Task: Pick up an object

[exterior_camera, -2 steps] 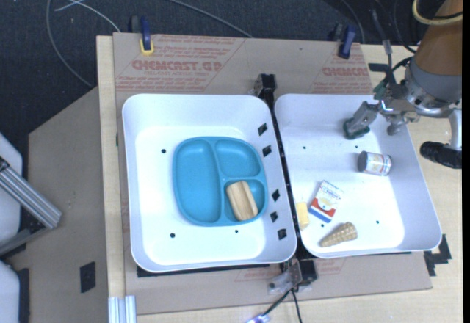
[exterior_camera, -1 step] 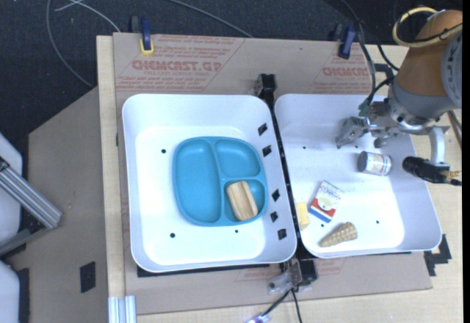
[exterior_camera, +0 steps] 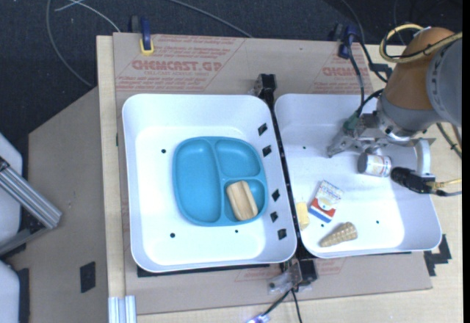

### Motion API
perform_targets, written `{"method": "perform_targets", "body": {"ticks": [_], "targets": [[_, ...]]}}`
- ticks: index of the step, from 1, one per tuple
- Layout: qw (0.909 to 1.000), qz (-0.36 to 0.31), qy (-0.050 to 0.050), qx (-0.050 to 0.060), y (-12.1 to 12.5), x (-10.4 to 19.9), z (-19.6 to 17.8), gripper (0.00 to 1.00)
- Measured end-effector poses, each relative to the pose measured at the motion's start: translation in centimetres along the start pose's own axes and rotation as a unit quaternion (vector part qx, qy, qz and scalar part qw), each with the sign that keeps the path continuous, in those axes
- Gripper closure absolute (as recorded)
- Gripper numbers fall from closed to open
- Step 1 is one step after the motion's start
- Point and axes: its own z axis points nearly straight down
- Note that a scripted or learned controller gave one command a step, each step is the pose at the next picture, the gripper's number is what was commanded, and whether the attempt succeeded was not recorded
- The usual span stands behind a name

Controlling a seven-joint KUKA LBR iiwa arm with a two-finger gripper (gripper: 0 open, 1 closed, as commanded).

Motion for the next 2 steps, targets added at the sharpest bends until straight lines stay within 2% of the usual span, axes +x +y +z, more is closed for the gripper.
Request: {"method": "perform_targets", "body": {"ticks": [1,2], "targets": [[1.0,0.0,0.0,-0.003,0.2,0.0,-1.4,1.0],[1.0,0.0,-0.002,-0.006,1.3,-0.3,-6.7,1.0]]}}
